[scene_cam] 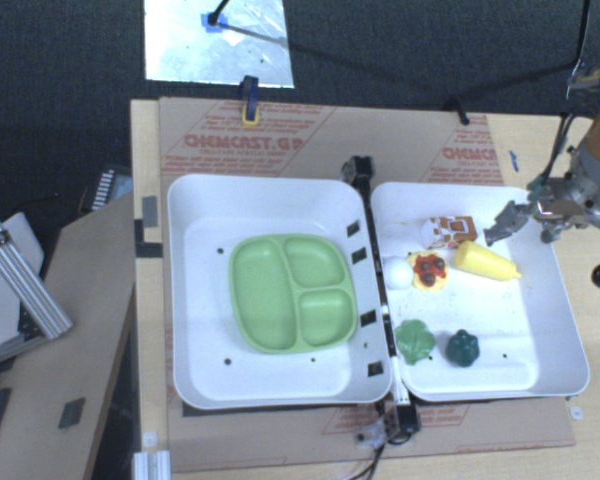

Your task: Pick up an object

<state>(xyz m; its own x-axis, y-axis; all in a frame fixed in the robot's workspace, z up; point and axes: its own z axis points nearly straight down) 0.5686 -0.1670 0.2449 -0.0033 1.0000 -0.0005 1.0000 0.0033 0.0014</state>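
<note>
You see the desk (230, 133) bearing two bins, the right bin (555, 353) holding a yellow object (485, 262) whose long axis runs left-right, just left and near of the end effector (505, 223), whose opening you cannot tell.

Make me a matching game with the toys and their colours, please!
Things:
1. plate
2. corn
3. egg
4. pepper

Colours:
A. white
B. dark green
C. light green
D. yellow

Pairs: 1-C, 2-D, 3-A, 4-B
</note>
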